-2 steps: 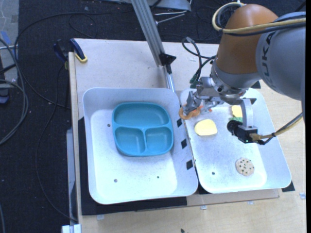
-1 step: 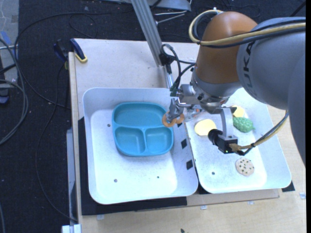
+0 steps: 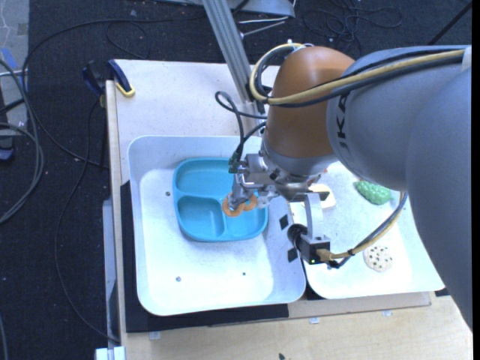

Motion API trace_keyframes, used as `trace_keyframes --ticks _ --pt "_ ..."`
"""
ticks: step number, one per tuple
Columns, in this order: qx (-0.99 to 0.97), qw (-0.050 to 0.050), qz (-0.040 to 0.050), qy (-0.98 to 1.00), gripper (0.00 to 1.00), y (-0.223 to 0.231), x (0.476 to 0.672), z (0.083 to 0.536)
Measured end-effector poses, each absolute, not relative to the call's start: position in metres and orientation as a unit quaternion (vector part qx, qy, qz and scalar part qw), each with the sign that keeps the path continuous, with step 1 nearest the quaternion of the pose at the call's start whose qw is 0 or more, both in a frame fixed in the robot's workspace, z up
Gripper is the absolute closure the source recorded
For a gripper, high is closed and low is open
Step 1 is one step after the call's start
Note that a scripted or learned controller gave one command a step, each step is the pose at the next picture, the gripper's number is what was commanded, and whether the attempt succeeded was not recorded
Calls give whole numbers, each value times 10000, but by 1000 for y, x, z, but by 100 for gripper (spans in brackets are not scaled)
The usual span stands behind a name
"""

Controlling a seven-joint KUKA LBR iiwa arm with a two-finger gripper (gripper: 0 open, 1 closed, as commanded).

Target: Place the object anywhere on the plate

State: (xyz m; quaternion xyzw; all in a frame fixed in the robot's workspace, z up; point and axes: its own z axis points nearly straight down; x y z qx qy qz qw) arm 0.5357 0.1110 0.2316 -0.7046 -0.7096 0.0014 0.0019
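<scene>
A blue divided plate (image 3: 204, 208) lies in the left white bin (image 3: 157, 276). My gripper (image 3: 241, 201) reaches down over the plate's right compartment. A small orange object (image 3: 238, 209) sits right at its fingertips, low over or touching the plate's right side. The fingers look closed around this orange piece, though the wrist hides most of them. The big orange and grey arm covers the seam between the bins.
In the right bin (image 3: 390, 276) lie a green object (image 3: 373, 193) at the far side and a speckled cookie-like piece (image 3: 378, 258) near the front. A metal pole (image 3: 229, 43) slants up behind the bins. Cables hang from the wrist.
</scene>
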Motion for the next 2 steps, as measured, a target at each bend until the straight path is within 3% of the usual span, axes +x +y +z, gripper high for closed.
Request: trace_keyframes --ticks 1,2 --pt "-7049 3 -4 -7093 100 135 528 242" --pt "-7064 1 0 -7078 0 133 529 241"
